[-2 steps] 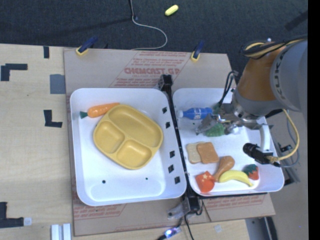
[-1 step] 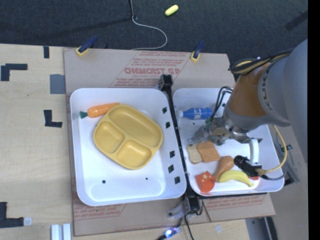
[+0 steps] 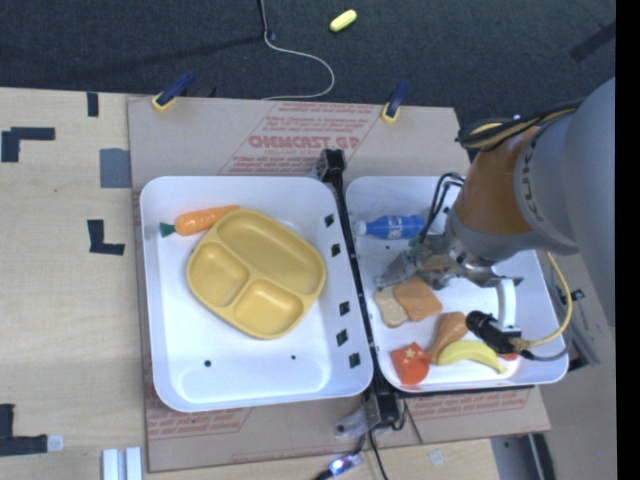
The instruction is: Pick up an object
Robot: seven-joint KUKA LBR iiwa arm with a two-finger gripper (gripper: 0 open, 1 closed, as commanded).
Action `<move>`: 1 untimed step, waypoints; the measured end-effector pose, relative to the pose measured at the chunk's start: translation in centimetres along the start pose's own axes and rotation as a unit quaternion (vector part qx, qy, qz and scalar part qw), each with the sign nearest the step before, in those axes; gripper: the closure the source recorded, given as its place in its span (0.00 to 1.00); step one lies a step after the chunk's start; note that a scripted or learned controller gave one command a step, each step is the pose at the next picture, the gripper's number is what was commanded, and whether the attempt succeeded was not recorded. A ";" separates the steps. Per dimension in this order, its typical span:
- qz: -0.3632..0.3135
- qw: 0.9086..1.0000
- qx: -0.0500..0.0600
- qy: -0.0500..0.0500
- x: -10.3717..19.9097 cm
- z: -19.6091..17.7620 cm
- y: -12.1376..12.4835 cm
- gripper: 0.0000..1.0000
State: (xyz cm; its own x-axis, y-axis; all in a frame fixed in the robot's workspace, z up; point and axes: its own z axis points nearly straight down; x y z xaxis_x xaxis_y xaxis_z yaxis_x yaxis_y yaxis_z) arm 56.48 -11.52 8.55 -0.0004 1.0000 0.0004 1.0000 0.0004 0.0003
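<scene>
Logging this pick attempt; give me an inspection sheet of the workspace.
Surface: two white bins side by side, left bin, right bin, on cardboard.
Job's things: right bin holds a blue bottle, bread pieces, a banana, a red piece; left bin holds a yellow divided tray and a carrot.
Clutter: yellow item on the dark floor.
Grippers: gripper low over the right bin near the bread; finger state unclear.
Cables: thin cable behind the bench.
Surroundings: clamps on the cardboard's far edge.
</scene>
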 end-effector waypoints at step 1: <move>-0.001 1.000 -0.001 0.001 0.1 -1.0 0.1 1.00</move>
State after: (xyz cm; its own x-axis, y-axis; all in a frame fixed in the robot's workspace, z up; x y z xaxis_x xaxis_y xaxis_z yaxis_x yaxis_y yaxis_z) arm 56.54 -11.43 9.60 -0.0015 1.0000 0.0016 1.0000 0.0015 0.0014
